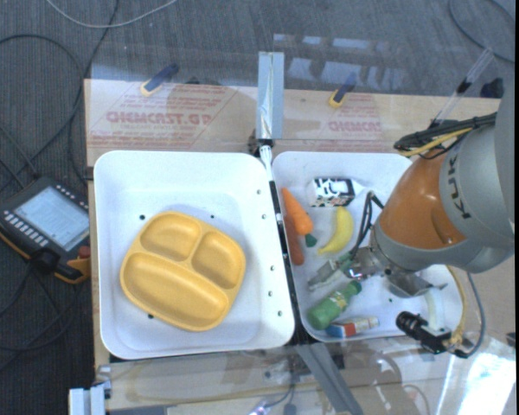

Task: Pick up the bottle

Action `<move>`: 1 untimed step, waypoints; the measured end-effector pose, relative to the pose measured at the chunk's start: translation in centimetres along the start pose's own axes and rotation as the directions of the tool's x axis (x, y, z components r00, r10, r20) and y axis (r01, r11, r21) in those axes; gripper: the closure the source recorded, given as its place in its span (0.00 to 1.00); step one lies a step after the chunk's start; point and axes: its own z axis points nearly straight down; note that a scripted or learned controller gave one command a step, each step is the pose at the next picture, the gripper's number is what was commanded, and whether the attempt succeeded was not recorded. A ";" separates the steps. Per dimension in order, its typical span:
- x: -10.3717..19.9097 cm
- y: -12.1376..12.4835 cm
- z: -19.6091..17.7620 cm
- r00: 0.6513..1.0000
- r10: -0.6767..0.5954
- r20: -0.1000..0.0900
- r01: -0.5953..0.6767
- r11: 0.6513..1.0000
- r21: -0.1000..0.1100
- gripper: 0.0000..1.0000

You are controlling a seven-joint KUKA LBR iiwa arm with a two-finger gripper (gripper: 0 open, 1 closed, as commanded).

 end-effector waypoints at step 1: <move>0.2 0.1 0.0 0.999 0.045 0.003 -0.045 0.999 -0.002 0.00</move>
